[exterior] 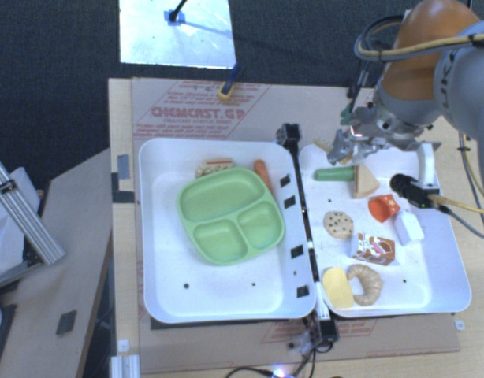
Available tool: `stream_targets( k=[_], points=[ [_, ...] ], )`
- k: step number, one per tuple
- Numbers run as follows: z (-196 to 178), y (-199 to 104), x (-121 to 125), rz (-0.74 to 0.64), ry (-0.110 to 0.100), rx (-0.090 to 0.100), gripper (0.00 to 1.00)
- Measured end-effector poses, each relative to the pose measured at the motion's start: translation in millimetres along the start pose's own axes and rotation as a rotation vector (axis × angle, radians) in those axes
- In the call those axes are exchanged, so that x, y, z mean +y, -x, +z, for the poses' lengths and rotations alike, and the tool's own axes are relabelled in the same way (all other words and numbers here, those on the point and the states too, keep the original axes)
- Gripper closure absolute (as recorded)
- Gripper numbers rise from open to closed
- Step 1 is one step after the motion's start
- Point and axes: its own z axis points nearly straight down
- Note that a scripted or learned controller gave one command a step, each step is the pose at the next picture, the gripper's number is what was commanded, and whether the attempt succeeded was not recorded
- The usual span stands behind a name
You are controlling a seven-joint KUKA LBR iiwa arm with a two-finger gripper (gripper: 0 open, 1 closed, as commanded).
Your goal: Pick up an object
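Two white bins point(226, 305) on cardboard-topped bench point(202, 109), dark, perhaps carpeted, floor point(53, 69).

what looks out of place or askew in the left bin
The green divided tray sits tilted, not square with the left bin. A carrot and a sandwich lie partly tucked behind its far edge.

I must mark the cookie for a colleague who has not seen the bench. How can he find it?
Look in the right bin, the one the gripper hangs over. The cookie lies near its left wall, below the green stick. It is the flat round tan piece with dark specks.
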Motion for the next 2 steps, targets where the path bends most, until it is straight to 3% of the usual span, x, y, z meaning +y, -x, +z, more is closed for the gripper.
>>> stream_targets(
  k=[1, 2],
  points=[
    [-1, -4, -8, 0.0, -0.002, 0.0, 1.0],
    [17, -10, 1, -0.001, -0.002, -0.001, 1.0]
  ],
)
